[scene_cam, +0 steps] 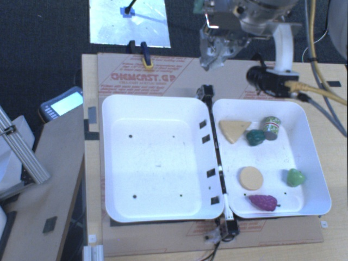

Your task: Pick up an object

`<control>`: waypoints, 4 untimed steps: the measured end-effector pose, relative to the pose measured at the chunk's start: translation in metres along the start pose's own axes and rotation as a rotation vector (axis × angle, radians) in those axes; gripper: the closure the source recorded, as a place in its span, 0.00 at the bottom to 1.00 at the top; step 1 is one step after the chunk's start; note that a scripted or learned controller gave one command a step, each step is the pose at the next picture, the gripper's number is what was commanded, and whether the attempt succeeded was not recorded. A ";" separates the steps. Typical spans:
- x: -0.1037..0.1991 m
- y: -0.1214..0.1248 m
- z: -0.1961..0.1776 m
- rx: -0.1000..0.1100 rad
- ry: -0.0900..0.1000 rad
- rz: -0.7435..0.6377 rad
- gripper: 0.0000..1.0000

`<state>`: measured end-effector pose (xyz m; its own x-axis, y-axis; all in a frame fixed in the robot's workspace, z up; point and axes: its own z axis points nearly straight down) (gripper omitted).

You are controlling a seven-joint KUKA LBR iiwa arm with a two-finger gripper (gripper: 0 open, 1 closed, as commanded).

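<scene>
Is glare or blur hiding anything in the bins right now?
Camera view: both white bins are bright and a bit washed out, but the wedge, can and purple piece read clearly; the foil sheet at top glares; the pincer is soft and blurred, its fingers unclear.

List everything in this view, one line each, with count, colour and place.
shallow white plastic bins: 2, white, side by side on bench.
pale yellow wedge: 1, right bin, far left.
small green-labelled can: 1, right bin, far side.
dark teal lump: 1, beside the can.
tan round disc: 1, right bin, near side.
bright green lump: 1, right bin, right edge.
purple knobbly piece: 1, right bin, near edge.
pincer: 1, grey, above bench beyond the bins.
</scene>
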<state>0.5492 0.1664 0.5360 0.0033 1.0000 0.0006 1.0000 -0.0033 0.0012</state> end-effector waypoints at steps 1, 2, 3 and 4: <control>0.067 0.074 0.001 -0.005 0.002 -0.011 1.00; 0.068 0.085 0.001 -0.001 0.000 -0.008 1.00; 0.040 0.030 0.000 0.001 0.001 -0.003 1.00; 0.069 0.105 0.001 -0.006 0.001 -0.008 1.00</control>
<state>0.6544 0.2353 0.5355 -0.0046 1.0000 0.0017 1.0000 0.0046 0.0073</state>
